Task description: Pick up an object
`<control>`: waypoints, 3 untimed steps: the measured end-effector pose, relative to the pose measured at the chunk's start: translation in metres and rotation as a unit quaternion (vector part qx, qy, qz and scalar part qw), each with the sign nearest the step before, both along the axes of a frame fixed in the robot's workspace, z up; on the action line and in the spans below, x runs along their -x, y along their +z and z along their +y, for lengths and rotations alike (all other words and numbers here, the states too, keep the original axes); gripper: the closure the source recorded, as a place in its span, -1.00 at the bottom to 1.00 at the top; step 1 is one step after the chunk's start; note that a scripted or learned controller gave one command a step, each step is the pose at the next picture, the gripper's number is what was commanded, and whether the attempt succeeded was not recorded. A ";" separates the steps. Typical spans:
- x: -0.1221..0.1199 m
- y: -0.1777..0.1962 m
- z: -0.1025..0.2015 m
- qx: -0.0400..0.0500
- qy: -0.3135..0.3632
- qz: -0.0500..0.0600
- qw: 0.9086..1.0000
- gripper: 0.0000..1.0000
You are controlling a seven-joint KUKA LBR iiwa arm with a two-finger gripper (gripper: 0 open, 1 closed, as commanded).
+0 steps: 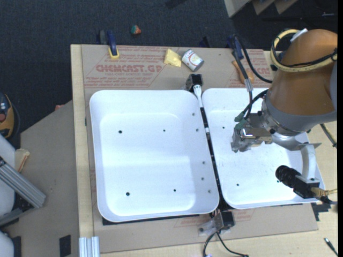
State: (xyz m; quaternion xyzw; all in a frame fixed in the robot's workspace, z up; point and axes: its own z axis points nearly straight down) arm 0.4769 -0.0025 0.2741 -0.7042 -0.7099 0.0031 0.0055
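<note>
**Operator:** Where is your pincer, and what state is it in?

**Arm:** My pincer [242, 139] hangs low over the right bin [257, 197], toward that bin's left half. I cannot tell from this slant whether it is spread or pressed together. I see nothing held in it.

**Operator:** What is there to pick up?

**Arm:** I can make out 2 loose things, a yellow piece [172, 58] and a small box [192, 60]. They lie just beside each other on the bench [134, 68], past the far rims of both bins. From my pincer they lie toward the view's top and left, well apart from it. The box's long axis slants from upper left to lower right. Anything under my wrist is hidden, so I judge a grasp there uncertain.
</note>
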 end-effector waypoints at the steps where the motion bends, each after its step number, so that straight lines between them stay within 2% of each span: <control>1: -0.003 0.233 -0.013 0.002 -0.004 -0.017 1.000 1.00; 2: -0.037 0.130 0.087 0.002 0.001 -0.001 1.000 1.00; 3: 0.000 0.087 0.019 0.002 -0.008 -0.002 1.000 1.00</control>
